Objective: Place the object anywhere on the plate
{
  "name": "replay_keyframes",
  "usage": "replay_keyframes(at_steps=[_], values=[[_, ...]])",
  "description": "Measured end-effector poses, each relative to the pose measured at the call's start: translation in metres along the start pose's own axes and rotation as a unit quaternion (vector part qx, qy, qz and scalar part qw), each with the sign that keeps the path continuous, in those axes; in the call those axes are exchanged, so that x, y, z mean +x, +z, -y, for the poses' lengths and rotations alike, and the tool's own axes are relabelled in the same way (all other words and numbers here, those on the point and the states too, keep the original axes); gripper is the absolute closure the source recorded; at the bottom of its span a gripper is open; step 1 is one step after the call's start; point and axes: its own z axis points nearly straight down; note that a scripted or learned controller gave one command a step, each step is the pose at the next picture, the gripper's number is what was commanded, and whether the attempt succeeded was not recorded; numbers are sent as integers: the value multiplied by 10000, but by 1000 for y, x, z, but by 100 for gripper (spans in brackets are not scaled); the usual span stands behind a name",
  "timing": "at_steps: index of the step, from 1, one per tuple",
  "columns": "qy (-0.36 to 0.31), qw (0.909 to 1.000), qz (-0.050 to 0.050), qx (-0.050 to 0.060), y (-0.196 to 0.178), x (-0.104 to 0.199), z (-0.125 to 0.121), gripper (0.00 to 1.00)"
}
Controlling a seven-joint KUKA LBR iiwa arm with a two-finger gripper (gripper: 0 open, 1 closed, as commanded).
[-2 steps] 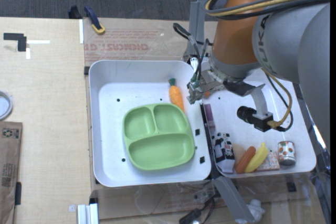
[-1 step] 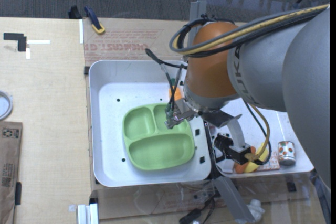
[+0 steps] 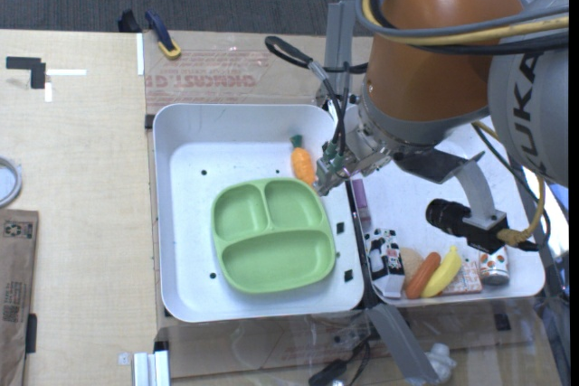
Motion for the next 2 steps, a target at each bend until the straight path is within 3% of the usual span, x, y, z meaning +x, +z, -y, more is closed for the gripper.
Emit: replay_keyframes(at_steps=[1, 2], values=[[-142, 9999, -7, 19, 109, 45, -24, 100], [-134, 9999, -7, 17, 109, 45, -25, 0]])
